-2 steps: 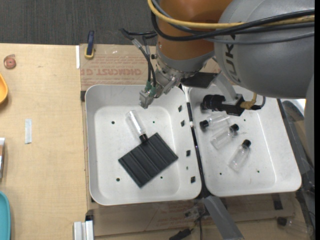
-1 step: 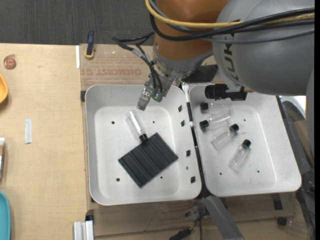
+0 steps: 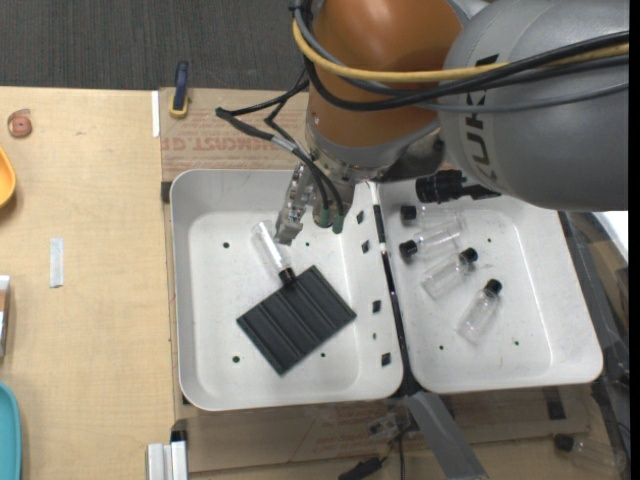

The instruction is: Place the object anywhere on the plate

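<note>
Right bin (image 3: 560, 363) has a few clear vials (image 3: 449, 269) with black caps, scattered from centre out toward 4 o'clock. Wooden bench (image 3: 90, 348): blue clamp (image 3: 181, 76) around 11 o'clock, orange dish (image 3: 5, 180) at 9, teal thing (image 3: 8, 438) at 7.

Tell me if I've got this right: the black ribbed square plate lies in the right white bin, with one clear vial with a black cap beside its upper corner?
Not quite. The camera view shows the black ribbed square plate in the left white bin, not the right one. The rest holds: one clear vial with a black cap lies at its upper corner.
</note>
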{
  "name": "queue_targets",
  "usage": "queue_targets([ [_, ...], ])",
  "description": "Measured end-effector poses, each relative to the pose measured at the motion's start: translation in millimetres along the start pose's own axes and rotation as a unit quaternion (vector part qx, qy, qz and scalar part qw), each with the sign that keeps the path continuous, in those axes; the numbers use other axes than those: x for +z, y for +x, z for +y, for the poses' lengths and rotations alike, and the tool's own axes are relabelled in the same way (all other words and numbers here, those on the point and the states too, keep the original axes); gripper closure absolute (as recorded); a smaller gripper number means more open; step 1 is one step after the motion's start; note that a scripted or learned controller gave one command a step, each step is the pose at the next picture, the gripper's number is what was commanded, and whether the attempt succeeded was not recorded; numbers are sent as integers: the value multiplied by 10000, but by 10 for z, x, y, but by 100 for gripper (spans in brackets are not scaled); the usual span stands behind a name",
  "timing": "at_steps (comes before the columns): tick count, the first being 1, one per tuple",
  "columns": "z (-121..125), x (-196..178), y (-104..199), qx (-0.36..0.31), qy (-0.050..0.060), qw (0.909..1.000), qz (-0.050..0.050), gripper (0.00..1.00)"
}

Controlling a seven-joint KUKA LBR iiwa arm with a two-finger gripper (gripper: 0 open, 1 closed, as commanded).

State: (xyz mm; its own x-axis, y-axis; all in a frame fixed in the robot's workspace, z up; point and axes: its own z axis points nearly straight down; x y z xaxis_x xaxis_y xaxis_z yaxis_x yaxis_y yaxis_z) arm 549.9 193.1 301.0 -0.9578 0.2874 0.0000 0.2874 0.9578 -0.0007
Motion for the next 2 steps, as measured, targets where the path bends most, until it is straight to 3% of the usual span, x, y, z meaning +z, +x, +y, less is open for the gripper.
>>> queue_targets([
  [1,-276,-690,297,-1016,-6,9948,-12,100],
  [2,-863,-263,51,-1529,-4,9882,-6,100],
])
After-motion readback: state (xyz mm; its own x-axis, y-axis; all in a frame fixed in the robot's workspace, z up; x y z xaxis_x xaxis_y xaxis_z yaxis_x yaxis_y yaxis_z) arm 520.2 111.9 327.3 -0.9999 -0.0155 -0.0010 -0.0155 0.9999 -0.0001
